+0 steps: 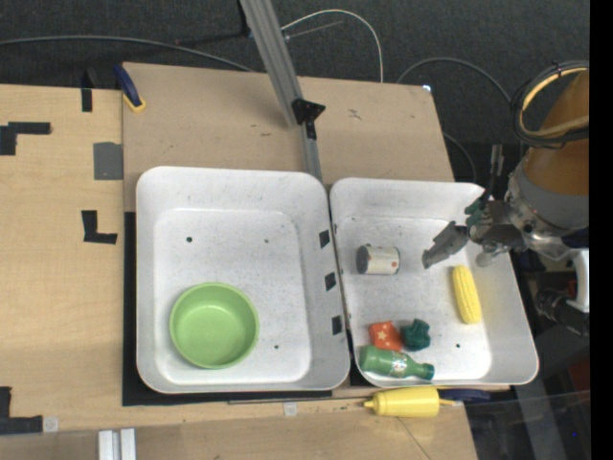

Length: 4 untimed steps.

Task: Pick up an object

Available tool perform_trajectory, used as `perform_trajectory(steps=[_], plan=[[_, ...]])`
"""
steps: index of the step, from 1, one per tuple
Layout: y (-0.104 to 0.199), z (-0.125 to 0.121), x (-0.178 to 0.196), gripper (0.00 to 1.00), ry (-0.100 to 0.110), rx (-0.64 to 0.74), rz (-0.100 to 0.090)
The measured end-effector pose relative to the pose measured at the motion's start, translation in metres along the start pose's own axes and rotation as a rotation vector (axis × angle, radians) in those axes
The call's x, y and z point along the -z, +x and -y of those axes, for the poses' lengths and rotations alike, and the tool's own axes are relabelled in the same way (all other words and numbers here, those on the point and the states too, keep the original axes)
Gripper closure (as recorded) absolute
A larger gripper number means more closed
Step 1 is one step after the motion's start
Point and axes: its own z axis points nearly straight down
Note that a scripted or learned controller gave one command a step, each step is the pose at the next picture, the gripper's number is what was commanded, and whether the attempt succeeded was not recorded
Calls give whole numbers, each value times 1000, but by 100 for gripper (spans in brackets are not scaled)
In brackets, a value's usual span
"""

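Camera view | fingers [466,241] spread, holding nothing, over right bin [383,197] far edge | corn [465,293] just beside | can [378,260] mid-bin

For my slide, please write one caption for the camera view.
Gripper hovers over right bin near corn and can.

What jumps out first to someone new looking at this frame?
Probably the round lime-green plastic bowl, alone in the left white bin. Next, the arm's pincer over the right white bin, between a small grey-and-white cylinder and a yellow toy corn cob.
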Motion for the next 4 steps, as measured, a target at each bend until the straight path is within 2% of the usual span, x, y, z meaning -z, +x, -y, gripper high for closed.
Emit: perform_trajectory(steps=[1, 3, 4], plan=[[0, 0, 0, 0, 0, 0, 0], [4, 1, -88, 0, 5, -2, -1], [7, 5, -152, 0, 8, -2, -1]])
